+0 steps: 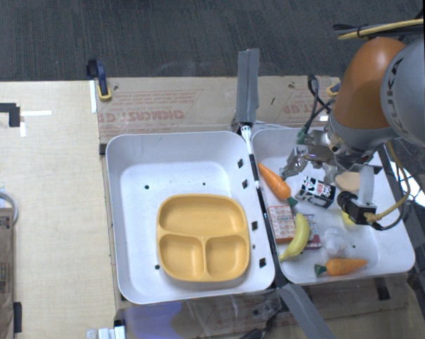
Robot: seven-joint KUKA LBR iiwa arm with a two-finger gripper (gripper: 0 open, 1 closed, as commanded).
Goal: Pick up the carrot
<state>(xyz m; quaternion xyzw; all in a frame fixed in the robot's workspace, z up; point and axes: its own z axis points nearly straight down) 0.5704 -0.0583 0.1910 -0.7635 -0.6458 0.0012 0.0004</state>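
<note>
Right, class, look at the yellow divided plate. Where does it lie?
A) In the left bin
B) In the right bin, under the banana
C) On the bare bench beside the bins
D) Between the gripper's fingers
A: the yellow divided plate lies flat on the floor of the left bin, while the banana and both carrots sit in the right bin.
</note>
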